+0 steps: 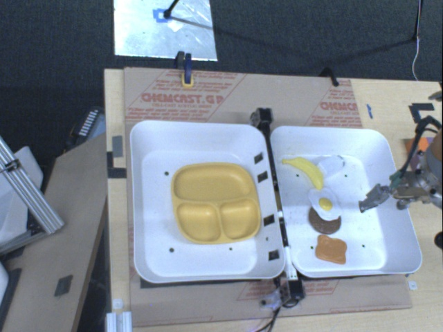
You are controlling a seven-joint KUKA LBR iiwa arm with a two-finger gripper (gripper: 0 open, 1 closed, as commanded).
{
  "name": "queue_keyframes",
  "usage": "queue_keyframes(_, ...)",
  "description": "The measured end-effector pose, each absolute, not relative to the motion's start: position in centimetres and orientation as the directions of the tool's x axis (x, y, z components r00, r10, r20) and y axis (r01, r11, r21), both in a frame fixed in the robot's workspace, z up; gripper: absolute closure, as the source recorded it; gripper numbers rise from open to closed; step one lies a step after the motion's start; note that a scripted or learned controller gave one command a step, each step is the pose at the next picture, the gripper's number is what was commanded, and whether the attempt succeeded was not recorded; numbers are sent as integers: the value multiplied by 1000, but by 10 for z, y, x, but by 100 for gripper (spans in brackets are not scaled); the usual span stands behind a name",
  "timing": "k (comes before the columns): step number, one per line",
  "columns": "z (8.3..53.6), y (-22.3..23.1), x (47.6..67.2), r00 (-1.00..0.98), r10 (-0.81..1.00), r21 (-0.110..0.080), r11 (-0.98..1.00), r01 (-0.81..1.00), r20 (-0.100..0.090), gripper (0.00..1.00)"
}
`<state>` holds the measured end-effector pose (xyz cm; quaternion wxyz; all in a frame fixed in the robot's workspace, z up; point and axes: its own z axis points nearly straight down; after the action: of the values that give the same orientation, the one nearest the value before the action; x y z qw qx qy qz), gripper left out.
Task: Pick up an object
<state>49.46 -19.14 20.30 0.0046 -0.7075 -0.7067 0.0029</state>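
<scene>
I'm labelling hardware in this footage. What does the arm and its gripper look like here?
At the camera view's right edge, the arm shows grey metal with an orange band above the wrist and thin dark cables beside it. Its gripper is a small grey metallic two-finger piece, blurred, reaching over the right bin.

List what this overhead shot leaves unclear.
- Pincer, camera view: small and blurred, so whether it is open or shut cannot be told.
- Arm: cut off by the right edge.
- Brown disc: partly hidden by the fried egg on it.
- Pale object beside the banana: blends into the white bin.
</scene>
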Motion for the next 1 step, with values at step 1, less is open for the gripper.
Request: queue_keyframes(1,209,-191,498,-3,1000,1,3,1000,0,0)
